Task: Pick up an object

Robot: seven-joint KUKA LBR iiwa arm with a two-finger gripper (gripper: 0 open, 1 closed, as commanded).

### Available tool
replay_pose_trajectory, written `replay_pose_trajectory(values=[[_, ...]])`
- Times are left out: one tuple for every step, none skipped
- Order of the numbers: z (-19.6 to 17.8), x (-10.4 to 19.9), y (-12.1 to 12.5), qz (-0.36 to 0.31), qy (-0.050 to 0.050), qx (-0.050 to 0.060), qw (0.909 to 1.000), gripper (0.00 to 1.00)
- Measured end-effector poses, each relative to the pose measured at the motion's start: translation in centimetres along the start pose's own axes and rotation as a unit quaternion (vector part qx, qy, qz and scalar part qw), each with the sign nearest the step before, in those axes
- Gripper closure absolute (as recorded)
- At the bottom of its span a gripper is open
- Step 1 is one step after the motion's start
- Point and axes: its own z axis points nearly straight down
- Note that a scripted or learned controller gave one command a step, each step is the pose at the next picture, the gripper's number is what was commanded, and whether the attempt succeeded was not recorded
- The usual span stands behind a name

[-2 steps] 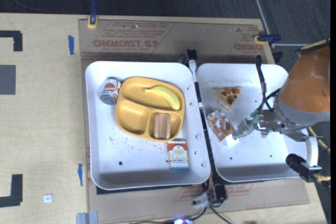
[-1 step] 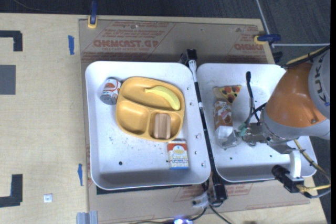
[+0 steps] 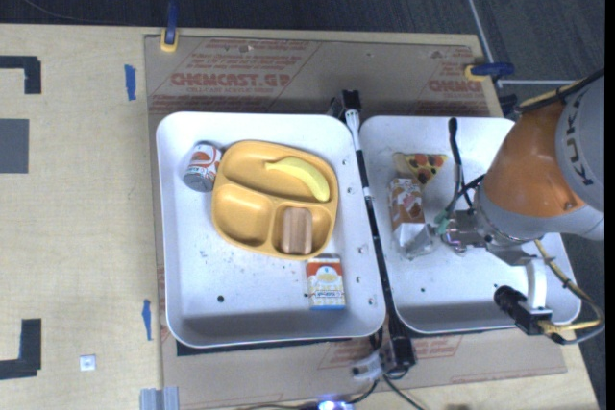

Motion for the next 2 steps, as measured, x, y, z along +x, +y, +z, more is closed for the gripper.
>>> replay_pose_trajectory(values=[[0.0,-0.2,2.5,0.000,-0.001,0.000,1.0000,0.00],[0.1,0.1,4.4,0.000,-0.001,0.000,1.0000,0.00]])
